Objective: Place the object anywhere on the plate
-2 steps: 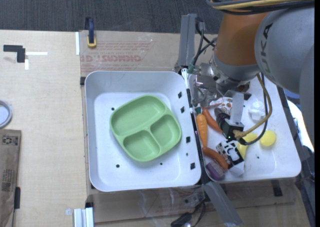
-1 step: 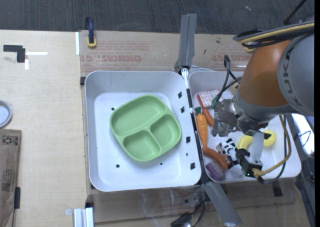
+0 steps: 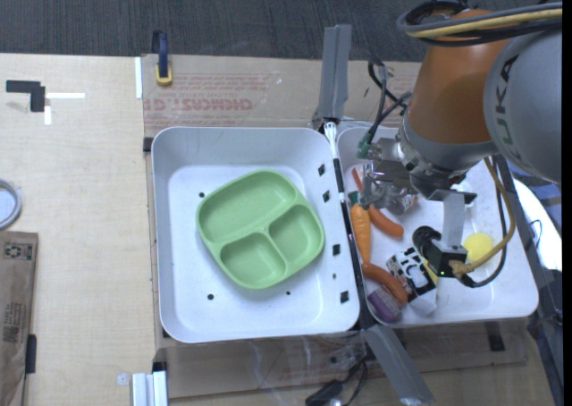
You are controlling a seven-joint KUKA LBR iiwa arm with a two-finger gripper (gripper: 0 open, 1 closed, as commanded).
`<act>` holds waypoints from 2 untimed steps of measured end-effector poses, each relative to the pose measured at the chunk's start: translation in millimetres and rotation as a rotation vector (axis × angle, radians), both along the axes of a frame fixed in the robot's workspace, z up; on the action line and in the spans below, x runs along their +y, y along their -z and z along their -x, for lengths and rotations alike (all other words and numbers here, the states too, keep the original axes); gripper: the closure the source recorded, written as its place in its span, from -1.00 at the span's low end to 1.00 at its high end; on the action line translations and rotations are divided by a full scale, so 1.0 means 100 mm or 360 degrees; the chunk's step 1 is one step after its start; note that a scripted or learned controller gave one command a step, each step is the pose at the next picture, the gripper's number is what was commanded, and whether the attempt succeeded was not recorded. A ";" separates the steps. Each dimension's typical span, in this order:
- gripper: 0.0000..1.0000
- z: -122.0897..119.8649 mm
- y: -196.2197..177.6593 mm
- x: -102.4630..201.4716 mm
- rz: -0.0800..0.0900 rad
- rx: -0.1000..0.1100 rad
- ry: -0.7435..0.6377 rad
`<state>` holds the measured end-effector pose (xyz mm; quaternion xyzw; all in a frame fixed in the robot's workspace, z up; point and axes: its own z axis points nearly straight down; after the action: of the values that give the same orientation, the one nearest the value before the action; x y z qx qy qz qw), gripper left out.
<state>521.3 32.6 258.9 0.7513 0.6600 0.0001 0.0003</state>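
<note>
Several food items, carrot point(image 3: 360, 227) included, crowd the right bin point(image 3: 500, 306) under the pincer point(image 3: 391, 182), grip state indeterminable; isolate one before carrying to the green plate point(image 3: 260, 228).

"KUKA" lettering on the arm point(image 3: 527, 100)

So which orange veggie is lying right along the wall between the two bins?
The long carrot, pressed against the divider. The other orange pieces lie further right, inside the right bin.
</note>
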 end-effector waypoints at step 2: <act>1.00 -0.72 -1.62 -0.68 0.0003 0.0005 0.0257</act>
<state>593.3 -35.1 421.0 0.8021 0.5972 -0.0019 0.0001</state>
